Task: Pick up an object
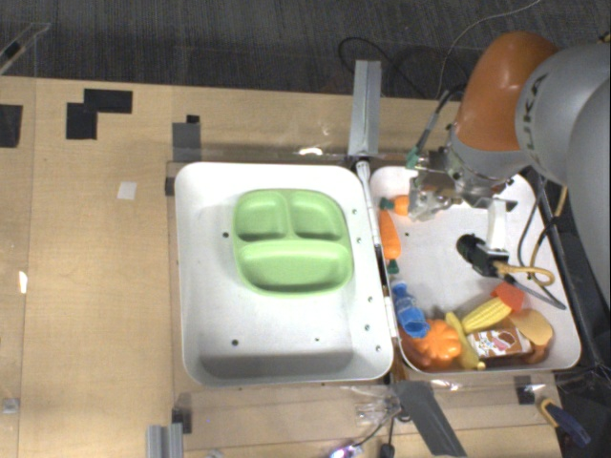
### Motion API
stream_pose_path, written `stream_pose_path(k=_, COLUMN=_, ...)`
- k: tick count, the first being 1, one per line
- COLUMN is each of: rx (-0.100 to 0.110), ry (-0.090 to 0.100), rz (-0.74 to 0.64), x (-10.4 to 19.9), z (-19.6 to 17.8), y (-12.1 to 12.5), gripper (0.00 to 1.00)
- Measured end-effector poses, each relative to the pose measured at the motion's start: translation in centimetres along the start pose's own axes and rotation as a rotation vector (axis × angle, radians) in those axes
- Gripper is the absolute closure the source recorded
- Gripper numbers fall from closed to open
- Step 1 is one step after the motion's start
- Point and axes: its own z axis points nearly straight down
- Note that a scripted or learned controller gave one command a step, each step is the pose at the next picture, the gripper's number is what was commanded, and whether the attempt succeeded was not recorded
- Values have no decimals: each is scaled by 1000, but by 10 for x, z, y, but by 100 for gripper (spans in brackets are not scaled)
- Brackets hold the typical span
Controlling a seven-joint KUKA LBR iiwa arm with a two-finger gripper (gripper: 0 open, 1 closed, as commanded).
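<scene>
Reaching in from the right, the grey arm (563, 103) hangs its gripper (428, 201) over the right bin's (434, 256) far-left corner; finger state cannot be told. Left bin (205, 256) holds a green divided tray (291, 239). Right bin: bottle (501, 342), corn (485, 313) and orange toy (434, 343) clustered near edge, carrot (389, 235) along left wall, blue piece (409, 313).

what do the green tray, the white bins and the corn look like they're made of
Green tray: looks like moulded plastic, matte, with soft rounded dividers between three compartments.
White bins: probably thin formed plastic, smooth and slightly glossy, with rounded corners and small holes in the floor.
Corn: likely toy plastic, uniform bright yellow with ridges; too small to be sure.
</scene>
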Motion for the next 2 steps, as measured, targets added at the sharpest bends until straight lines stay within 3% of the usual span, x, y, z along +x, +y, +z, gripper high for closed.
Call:
stream_pose_path(k=1, rx=0, ry=0, rz=0, x=0, z=0, y=0, gripper=0)
stream_pose_path(k=2, rx=1, ry=0, rz=-77, x=19, z=0, y=-2, gripper=0)
